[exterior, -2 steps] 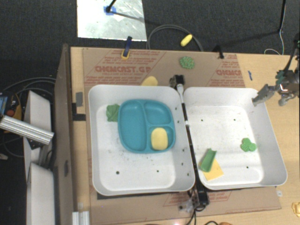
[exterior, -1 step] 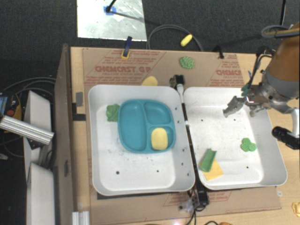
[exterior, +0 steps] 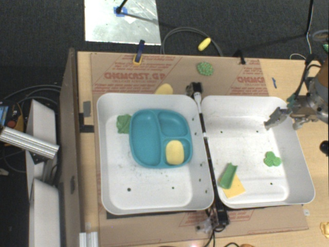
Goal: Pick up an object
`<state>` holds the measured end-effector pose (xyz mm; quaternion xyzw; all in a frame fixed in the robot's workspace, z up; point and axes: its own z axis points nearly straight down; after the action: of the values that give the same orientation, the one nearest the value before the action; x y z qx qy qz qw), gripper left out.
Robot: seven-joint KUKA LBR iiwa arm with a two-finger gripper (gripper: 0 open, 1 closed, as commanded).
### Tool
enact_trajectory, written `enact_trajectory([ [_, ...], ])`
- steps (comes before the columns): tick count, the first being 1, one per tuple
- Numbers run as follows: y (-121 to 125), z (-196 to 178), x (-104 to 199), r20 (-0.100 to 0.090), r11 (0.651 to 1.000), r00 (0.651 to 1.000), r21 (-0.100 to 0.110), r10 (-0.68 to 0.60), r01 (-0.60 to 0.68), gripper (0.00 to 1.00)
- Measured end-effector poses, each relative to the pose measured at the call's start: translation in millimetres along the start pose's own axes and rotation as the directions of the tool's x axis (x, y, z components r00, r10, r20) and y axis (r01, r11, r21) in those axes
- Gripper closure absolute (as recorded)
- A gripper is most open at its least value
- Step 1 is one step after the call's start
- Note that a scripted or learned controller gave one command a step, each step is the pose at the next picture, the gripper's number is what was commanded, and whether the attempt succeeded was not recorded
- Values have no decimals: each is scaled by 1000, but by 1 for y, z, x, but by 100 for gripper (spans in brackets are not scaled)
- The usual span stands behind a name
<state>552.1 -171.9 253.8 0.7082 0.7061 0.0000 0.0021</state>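
Two white bins sit side by side on the counter; the right bin (exterior: 288,189) holds a green-and-yellow sponge (exterior: 230,180) and a small green toy (exterior: 272,159). The end effector (exterior: 275,118) hovers over that bin's upper right, gripping nothing; whether it is open I cannot tell. Picking looks not yet done.

The arm (exterior: 320,94) is cut off by the right picture edge; only its wrist end shows above the right bin's (exterior: 300,153) far right rim. The gripper (exterior: 275,118) is blurred, and the finger spacing cannot be determined. The green piece (exterior: 123,123) in the left bin (exterior: 110,138) is partly hidden under the blue tray's (exterior: 146,140) left edge. The yellow item (exterior: 164,89) behind the left bin's far rim is partly hidden by that rim. The yellow sponge (exterior: 235,189) is partly covered by the green block (exterior: 227,175).
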Motion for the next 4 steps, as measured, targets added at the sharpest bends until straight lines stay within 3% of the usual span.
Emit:
enact_trajectory([
  [1,21,62,-29,-2,1000,1000,4,-2,2,0],
  [2,5,66,-31,-3,1000,1000,4,-3,3,0],
  [3,-14,166,-34,-5,1000,1000,10,-3,3,0],
  [4,-13,-109,-6,3,1000,1000,-17,-10,10,0],
])
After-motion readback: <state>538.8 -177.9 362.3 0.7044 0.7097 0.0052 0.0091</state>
